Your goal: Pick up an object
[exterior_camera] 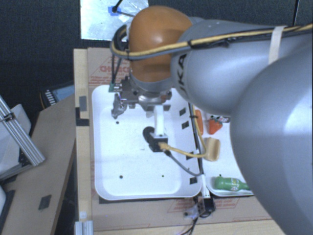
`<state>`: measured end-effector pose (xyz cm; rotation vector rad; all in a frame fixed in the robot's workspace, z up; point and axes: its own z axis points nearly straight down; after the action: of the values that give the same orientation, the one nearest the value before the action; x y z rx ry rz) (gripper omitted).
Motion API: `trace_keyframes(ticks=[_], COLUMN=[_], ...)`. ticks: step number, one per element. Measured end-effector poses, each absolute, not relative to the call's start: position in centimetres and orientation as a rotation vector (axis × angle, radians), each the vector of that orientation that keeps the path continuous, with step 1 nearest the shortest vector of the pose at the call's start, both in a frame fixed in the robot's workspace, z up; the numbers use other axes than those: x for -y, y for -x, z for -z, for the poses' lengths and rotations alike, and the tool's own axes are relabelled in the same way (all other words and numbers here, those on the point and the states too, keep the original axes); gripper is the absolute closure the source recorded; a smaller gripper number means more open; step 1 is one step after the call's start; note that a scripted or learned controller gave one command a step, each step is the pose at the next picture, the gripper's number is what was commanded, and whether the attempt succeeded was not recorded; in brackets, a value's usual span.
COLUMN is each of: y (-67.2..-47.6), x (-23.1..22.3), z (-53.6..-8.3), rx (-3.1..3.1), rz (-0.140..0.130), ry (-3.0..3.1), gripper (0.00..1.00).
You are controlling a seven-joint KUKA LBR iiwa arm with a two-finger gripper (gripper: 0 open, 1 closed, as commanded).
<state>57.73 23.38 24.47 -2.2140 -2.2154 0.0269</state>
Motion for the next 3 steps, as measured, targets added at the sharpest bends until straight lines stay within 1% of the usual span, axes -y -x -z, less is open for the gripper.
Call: trace_keyframes(ticks=[1,2,3], y=[-59.9,-57.1,-57.3], x=[-23.4,-21.4,-21.5], z=[-21.0,-17.2,-18.5], rx=[2.220,2.219,2.221], rz=[-0.002,-0.007,0.003], ry=[2.222,2.220,2.222], gripper=[0.00,0.00,1.00])
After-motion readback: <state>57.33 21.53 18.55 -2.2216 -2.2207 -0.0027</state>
